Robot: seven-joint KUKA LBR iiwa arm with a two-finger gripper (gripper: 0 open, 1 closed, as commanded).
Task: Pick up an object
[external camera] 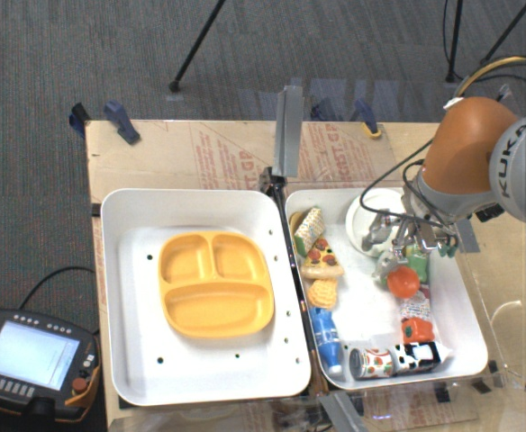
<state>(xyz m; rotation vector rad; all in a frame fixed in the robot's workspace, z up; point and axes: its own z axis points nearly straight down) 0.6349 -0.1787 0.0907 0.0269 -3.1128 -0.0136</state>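
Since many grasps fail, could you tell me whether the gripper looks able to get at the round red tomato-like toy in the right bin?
Probably yes: the gripper hangs just above the round red toy, whose top lies uncovered, though a green item crowds it.

Two shallow white bins: left bin (123,241), right bin (466,318). One yellow divided plate (216,283) lies in the left bin. The right bin holds one white bowl (364,216), one pizza slice (321,257), one waffle piece (322,292), one blue bottle (327,336), one can (372,364) and one red tomato (403,282). Further small items there cannot be told apart.
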